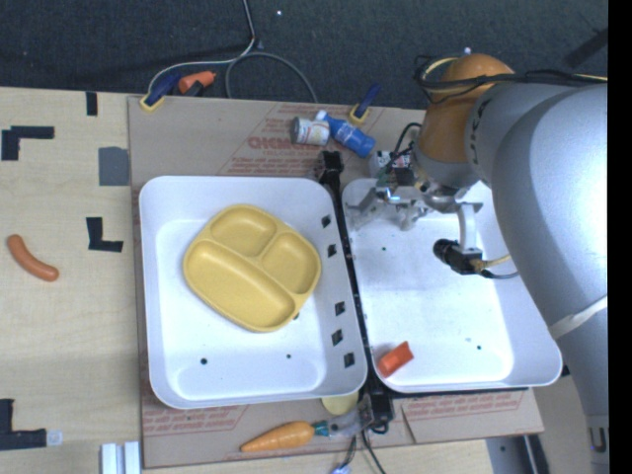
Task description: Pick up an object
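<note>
A small orange block (395,357) is seen lying on the floor of the right bin (464,363), in the lower middle of the frame, close to the divider between the two bins. It is judged to be light, rigid and not fragile; its faces appear smooth, so a grip across the two short sides, taken from above, is considered soundest.

The end effector (403,201) is located at the upper edge of the right bin, right of centre in the frame, well apart from the block. Whether it is wide or narrow cannot be told, as the wrist assembly masks it. Nothing is seen held.

In the left bin (163,363) a yellow divided plate (252,265) is noted, lying flat; it is judged stiff and light but broad, offering only its rim to a grasp.

Outside the bins, a carrot (279,436) is recorded at the lower edge, a sausage (32,257) at far left on the desk (59,363), and a blue-and-white bottle (336,131) above the bins. The block's nearness to the divider wall is judged the chief obstruction.
</note>
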`<action>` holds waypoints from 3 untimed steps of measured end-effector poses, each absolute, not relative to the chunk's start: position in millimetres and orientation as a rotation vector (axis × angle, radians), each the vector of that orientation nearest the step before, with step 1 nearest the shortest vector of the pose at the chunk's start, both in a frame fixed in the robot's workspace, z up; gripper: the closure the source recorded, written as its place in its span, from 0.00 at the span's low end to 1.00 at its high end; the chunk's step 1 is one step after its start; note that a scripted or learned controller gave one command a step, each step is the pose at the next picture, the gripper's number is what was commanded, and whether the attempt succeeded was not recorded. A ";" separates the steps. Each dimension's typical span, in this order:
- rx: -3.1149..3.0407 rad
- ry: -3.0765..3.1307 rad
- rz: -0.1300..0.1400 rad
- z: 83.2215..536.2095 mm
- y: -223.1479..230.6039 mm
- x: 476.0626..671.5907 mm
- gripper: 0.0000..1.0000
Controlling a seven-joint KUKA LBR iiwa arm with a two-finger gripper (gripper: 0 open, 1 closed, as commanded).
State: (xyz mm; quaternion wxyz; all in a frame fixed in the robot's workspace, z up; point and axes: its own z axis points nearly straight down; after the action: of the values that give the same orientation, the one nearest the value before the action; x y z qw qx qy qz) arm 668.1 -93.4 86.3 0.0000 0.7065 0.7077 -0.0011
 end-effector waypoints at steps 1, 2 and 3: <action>2.220 2.222 -0.003 85.3 -94.6 668.4 0.00; 2.213 2.226 0.010 191.3 -41.7 608.2 0.00; 2.221 2.224 -0.001 183.9 -44.8 608.0 0.00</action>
State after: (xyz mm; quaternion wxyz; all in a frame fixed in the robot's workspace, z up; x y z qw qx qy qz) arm 608.0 -44.8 183.9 -0.0007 0.7065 0.7077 -0.0003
